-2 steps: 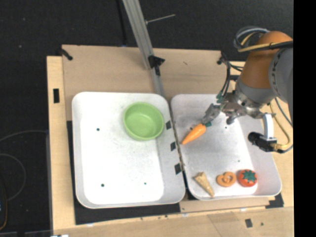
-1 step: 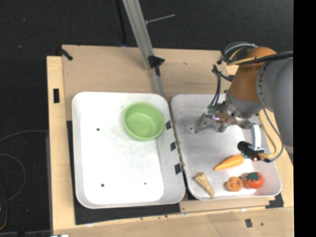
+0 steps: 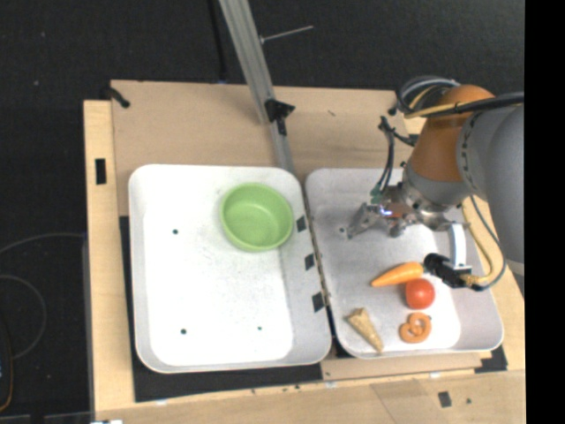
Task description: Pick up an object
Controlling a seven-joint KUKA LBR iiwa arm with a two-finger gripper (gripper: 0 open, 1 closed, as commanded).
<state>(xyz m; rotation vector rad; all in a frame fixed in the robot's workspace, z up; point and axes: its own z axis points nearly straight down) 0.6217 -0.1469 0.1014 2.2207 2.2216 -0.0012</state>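
Two white bins share the wooden bench. From above, the gripper (image 3: 380, 220) hovers with fingers spread, holding nothing, over bare floor in the right bin (image 3: 340, 193); the carrot (image 3: 396, 275) lies nearby, so I'd centre over it before descending.

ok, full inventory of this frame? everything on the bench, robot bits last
shallow white bins: 2, white, side by side on the bench, left, right
green plastic bowl: 1, green, left bin, upper right part
orange toy carrot: 1, orange, right bin
red toy tomato: 1, red, just below the carrot
orange ring-shaped toy: 1, orange, right bin, near front rim
tan cone-shaped wedge: 1, tan, right bin, front left
arm: 1, grey and orange, over right bin
gripper: 1, dark, above the carrot
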